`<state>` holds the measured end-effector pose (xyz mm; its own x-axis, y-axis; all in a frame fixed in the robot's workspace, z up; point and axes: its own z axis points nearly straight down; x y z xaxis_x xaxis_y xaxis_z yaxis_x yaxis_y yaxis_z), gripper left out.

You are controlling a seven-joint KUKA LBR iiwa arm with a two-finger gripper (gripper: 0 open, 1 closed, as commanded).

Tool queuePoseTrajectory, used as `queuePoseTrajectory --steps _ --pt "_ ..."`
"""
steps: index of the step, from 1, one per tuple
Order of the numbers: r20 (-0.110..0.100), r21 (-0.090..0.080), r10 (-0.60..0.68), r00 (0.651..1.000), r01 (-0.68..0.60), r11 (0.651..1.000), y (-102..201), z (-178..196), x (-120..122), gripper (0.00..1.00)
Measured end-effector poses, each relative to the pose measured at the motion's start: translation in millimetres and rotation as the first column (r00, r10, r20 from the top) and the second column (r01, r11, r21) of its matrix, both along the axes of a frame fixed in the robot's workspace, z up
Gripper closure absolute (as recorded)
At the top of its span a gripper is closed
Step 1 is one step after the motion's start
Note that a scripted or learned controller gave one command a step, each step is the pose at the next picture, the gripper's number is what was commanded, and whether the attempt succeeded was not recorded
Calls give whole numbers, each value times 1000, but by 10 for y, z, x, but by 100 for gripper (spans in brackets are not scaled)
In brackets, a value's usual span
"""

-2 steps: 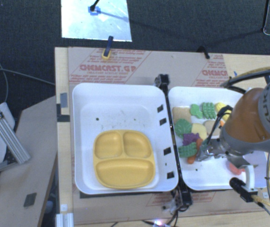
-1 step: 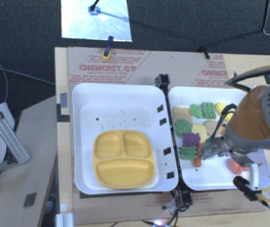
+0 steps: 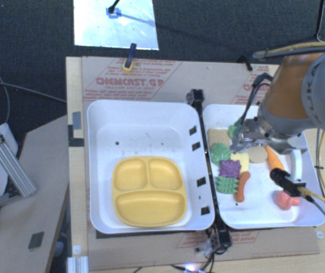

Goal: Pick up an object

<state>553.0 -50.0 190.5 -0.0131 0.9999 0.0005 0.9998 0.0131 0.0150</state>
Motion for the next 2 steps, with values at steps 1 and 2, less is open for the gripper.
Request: queuePoseTrajectory --steps 1,2 --pt "-25 0 -17 1000 17 1000 -401 -1058 -567 100" --pt "-14 0 -12 1000 12 1000 -333 -1065 -665 100"
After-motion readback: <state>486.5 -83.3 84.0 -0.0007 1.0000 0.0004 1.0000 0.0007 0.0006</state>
